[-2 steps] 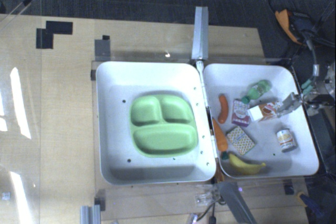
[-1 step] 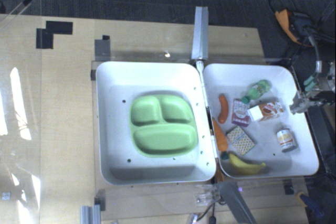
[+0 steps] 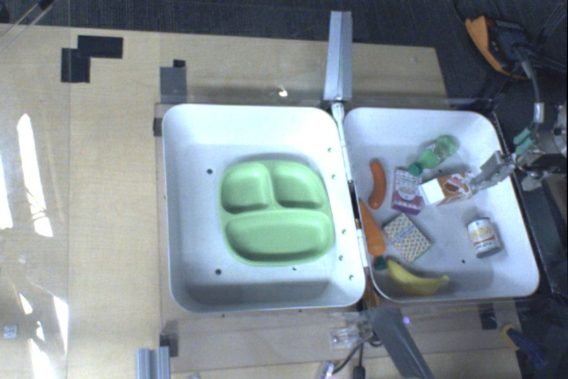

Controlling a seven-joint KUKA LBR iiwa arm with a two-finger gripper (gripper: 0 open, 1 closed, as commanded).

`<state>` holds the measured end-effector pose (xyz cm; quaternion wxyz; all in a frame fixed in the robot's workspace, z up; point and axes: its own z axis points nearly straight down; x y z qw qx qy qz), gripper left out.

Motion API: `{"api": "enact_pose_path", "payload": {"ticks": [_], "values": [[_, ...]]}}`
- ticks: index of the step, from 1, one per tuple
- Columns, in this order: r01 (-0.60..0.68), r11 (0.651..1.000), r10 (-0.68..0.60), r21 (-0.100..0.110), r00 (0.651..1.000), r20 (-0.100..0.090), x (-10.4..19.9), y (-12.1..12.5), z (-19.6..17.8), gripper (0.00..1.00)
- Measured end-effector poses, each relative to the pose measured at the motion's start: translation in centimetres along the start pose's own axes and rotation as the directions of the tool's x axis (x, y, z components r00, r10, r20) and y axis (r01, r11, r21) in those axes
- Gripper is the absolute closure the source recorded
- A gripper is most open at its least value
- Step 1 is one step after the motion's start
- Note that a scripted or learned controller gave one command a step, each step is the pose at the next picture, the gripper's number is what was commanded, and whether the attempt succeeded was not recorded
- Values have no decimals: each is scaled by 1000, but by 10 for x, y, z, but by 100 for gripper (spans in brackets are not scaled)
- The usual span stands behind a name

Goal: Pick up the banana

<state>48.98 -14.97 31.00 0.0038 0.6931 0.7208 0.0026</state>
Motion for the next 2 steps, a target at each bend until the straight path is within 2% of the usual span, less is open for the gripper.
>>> {"api": "enact_pose_path", "payload": {"ticks": [1, 2], "values": [[178, 984, -178, 3, 984, -1, -9, -2, 16, 0], [173, 985, -173, 4, 985, -2, 69, 1, 33, 0]]}}
